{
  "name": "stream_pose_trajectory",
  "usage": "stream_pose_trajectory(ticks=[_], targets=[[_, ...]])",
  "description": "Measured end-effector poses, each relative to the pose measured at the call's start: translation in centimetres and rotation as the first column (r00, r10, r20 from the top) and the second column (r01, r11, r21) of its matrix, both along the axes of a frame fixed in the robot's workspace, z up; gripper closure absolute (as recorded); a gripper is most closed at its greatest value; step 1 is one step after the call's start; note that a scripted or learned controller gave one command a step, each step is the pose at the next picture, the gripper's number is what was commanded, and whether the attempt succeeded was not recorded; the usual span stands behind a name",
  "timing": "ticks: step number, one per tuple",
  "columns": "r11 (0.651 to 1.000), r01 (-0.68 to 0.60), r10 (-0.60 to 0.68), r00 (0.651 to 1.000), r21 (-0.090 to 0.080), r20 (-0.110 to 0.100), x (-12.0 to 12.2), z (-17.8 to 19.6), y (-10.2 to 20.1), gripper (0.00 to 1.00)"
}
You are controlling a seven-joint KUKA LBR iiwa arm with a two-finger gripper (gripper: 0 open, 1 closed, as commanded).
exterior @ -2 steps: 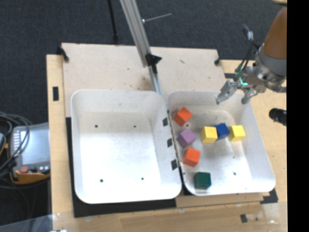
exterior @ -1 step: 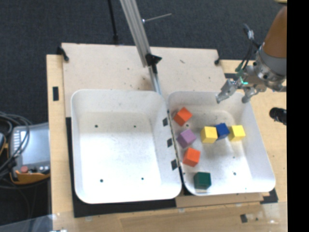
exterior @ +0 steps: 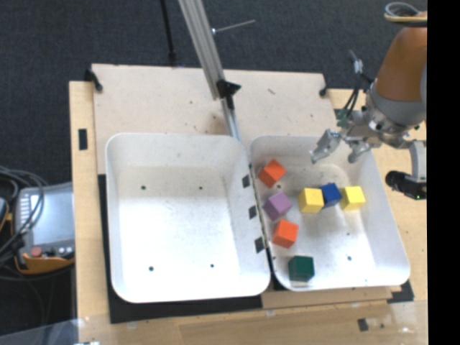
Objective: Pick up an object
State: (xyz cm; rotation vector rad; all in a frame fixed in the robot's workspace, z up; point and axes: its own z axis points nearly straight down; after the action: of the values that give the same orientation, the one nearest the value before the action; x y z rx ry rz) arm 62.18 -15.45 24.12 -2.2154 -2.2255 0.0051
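The grey arm with its orange band reaches in over the far right corner of the right shallow white plastic bin (exterior: pixel 388 246). Its two-finger pincer (exterior: pixel 339 149) hangs spread wide, holding nothing, above the bin's far edge. Inside that bin lie seven small blocks: an orange cube (exterior: pixel 272 172) near the far left wall, a purple cube (exterior: pixel 277 205) just below it, a second orange cube (exterior: pixel 285 233), and a dark green cube (exterior: pixel 301 268) at the near edge. Toward the middle a yellow cube (exterior: pixel 311 200), a blue cube (exterior: pixel 330 193) and another yellow cube (exterior: pixel 353 198) sit in a touching row. The left white bin (exterior: pixel 115 192) lies beside it on the pale wooden table (exterior: pixel 158 95).
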Motion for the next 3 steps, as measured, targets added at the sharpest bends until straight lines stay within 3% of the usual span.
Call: stream_pose_trajectory(ticks=[2,3], targets=[[1.000,0.004,-0.004,1.000,0.000,0.000,1.1,-8.8,-0.1,0.00],[1.000,0.005,-0.005,1.000,-0.001,0.008,1.3,-7.3,-0.2,1.00]])
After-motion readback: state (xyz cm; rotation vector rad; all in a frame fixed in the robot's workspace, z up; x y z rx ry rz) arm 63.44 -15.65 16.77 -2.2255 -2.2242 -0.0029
